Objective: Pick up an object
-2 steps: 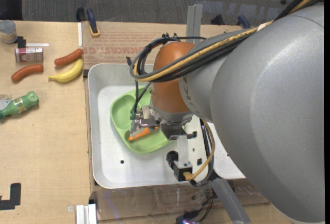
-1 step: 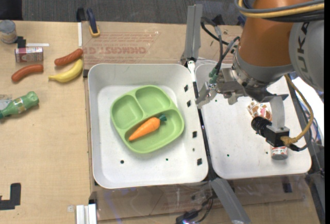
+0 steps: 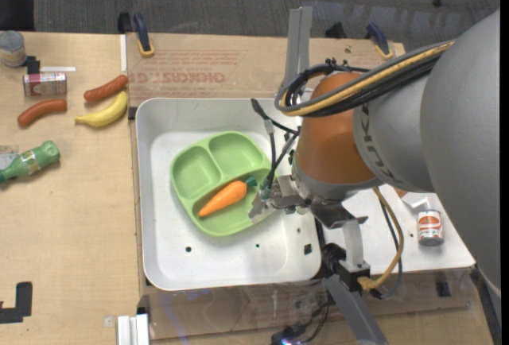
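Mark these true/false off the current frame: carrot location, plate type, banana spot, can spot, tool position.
1. The carrot lies on the green divided plate. True.
2. The plate sits on the bare wooden bench outside the bins. False: it is inside the left white bin.
3. The banana is in the bin with the plate. False: it lies on the bench left of the bin, beside a sausage.
4. A small can stands in the right bin. True.
5. The tool is at the right edge of the plate, near the carrot's green end. True.
6. The plate has a single undivided well. False: it has several compartments.
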